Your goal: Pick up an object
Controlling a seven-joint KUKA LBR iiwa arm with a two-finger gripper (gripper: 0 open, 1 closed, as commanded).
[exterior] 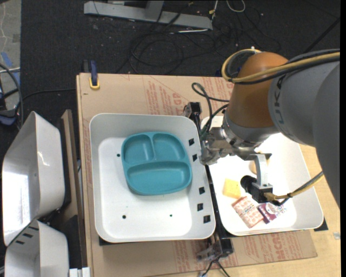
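A teal divided plate [157, 163] lies flat in the left bin [108, 216]. In the right bin [303, 211], near its front left, lie a yellow block [231, 188], a red and white packet [246, 210] and a small purple packet [268, 212]. My gripper [208, 152] hangs under the orange wrist band, over the wall between the two bins. It sits just right of the plate's edge and above and left of the yellow block. I see nothing held in it.
Small black clips [201, 190] line the right wall of the left bin. White tubs [27, 173] stand off the bench to the left. Cables and a metal bar [146, 13] lie on the dark floor behind.
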